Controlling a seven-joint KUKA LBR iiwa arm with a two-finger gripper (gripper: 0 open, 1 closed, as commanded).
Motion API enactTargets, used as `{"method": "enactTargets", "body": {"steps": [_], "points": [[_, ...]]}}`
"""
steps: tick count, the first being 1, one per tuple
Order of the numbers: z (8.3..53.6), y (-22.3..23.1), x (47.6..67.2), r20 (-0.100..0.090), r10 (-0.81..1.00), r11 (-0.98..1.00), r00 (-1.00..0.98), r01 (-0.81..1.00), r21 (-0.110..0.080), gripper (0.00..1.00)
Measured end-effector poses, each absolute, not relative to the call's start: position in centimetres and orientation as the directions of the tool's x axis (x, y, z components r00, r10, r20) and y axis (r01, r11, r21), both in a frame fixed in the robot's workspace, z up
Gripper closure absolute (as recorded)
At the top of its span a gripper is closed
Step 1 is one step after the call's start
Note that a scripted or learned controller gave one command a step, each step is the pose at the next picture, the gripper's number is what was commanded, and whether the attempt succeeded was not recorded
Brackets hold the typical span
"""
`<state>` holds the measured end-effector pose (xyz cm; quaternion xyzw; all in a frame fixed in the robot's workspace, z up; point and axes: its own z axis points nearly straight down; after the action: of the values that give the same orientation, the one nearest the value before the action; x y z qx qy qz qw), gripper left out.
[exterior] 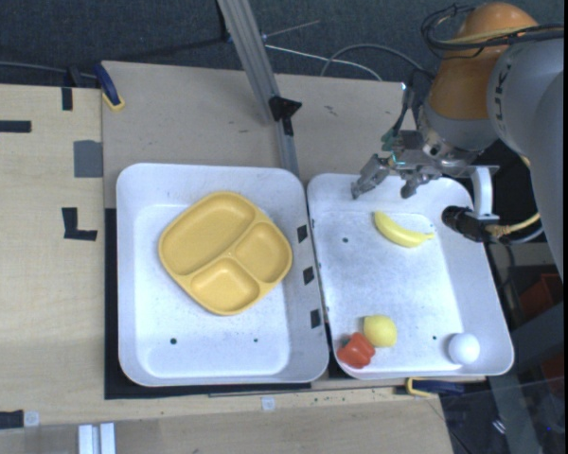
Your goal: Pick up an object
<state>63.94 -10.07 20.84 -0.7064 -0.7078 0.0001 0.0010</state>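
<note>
A yellow banana (402,231) lies in the upper part of the right bin (473,282). Near that bin's front edge sit a yellow lemon (380,330), a red-orange fruit (357,351) touching it, and a white ball (464,347) in the front right corner. My gripper (389,184) hangs over the bin's back rim, just above and behind the banana, open with its two fingers spread and nothing between them.
The left bin (142,253) holds a yellow divided plate (225,252). A grey metal pole (256,60) slants down to the back edge between the bins. The arm's grey body and orange band (478,60) fill the upper right.
</note>
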Motion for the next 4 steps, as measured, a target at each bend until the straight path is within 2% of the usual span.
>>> {"method": "enactTargets", "body": {"steps": [1,2,3,4], "points": [[20.8,-10.1,63.9,0.001,1.000,0.003,-0.003,1.000,-0.002,0.00],[15.0,-10.3,64.7,-0.001,1.000,0.002,-0.002,1.000,-0.007,0.00],[9.5,-9.6,63.6,0.000,1.000,0.002,-0.002,1.000,-0.007,0.00],[8.8,-9.6,63.6,-0.001,1.000,0.002,-0.002,1.000,-0.002,0.00]]}}
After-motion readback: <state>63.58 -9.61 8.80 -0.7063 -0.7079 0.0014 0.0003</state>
